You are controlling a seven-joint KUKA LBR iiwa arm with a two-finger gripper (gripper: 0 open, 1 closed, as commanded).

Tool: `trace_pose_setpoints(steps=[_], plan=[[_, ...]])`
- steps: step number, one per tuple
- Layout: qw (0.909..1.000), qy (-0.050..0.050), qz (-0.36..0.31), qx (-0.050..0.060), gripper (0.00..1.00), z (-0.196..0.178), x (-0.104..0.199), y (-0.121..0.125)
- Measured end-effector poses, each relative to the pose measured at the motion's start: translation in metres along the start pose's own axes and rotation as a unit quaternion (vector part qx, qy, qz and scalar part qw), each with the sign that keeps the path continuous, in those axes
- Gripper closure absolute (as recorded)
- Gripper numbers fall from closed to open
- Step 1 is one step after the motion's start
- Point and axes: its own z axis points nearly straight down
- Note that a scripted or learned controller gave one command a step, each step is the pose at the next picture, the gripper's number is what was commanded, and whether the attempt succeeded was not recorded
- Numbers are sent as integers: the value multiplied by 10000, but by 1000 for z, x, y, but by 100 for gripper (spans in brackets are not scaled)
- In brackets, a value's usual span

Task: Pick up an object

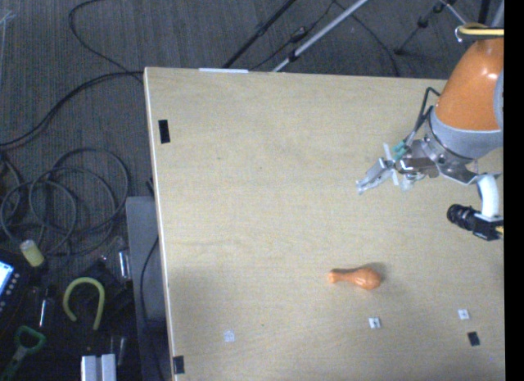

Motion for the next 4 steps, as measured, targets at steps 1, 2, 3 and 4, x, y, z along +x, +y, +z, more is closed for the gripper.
trace_pose_setpoints(steps=[1, 2, 3, 4], plan=[[9995, -3, -311, 3, 0, 115, 0, 57], [9983, -5, -582, -11, 0, 121, 39, 102], [9683, -16, -2498, -19, 0, 105, 24, 100], [9683, -13, -2499, -20, 0, 105, 24, 100]])
